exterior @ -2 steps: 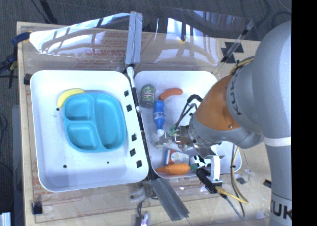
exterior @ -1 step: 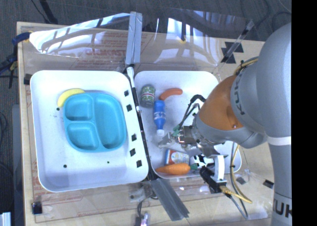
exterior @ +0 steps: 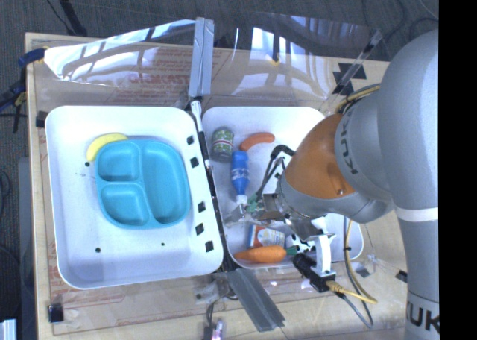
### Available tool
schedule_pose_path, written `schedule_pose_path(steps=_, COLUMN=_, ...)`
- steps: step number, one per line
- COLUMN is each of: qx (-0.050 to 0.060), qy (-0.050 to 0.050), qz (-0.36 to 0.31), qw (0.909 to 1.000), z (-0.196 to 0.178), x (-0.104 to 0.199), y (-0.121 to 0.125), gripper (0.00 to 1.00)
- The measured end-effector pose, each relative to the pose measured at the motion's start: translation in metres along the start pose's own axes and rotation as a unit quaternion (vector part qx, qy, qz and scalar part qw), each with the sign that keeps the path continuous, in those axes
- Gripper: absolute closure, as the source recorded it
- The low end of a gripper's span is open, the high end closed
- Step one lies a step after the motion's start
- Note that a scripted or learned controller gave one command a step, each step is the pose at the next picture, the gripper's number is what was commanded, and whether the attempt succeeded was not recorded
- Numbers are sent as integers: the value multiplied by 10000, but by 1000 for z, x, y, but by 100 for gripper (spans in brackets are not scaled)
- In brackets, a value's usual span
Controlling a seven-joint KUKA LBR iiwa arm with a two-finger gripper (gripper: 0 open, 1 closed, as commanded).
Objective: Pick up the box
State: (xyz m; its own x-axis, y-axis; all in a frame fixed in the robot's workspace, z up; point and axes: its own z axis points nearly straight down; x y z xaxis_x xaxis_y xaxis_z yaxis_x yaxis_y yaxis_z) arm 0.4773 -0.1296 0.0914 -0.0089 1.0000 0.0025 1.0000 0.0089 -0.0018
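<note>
Hand (exterior: 257, 210) low in right bin (exterior: 313, 115), over its middle; finger spread cannot be told, wrist and cabling hide it. One box (exterior: 268, 236) just below the hand, touching one carrot (exterior: 259, 255) at the bin's near wall. One blue bottle (exterior: 239, 172) just above the hand. One small can (exterior: 222, 144) and one sausage (exterior: 258, 139) beyond it. Arm covers the bin's right half. Left bin (exterior: 67, 182): one blue divided plate (exterior: 143, 183), one yellow item (exterior: 104, 142) partly under its edge. Both bins on worktop (exterior: 45, 100).
</note>
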Motion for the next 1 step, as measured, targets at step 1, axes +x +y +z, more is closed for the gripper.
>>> schedule_pose_path(steps=1, qx=-21, qy=-10, qz=303, qw=9995, z=-2, x=-31, y=1, gripper=0)
